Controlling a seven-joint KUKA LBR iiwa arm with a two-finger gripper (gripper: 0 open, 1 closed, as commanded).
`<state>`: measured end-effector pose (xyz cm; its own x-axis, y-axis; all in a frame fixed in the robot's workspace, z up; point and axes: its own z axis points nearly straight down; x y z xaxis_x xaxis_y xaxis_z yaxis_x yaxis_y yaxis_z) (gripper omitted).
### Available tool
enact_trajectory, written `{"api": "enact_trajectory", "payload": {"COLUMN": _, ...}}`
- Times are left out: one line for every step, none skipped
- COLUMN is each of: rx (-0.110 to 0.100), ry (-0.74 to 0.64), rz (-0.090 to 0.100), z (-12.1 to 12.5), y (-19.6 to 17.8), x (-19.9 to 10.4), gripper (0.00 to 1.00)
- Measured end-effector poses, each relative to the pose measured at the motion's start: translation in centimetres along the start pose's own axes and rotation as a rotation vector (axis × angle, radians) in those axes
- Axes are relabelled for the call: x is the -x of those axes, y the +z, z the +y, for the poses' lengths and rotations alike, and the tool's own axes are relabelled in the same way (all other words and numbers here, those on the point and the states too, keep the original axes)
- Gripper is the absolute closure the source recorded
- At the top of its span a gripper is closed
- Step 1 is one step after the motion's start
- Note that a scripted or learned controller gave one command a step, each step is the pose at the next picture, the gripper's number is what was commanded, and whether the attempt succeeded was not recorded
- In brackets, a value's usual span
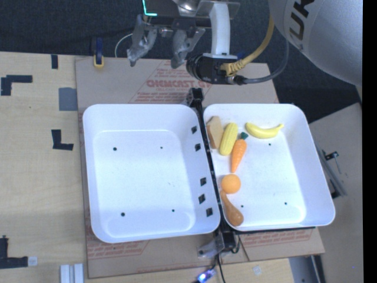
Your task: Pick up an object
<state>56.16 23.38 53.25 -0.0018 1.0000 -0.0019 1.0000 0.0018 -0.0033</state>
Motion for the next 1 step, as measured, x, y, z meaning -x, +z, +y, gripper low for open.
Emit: {"api": "enact_trajectory", "payload": {"rx": -0.003, "ry": -0.002, "rz": -0.001, "z": 0.07, "y": -0.84, "x": -0.13, "gripper": 1.0}}
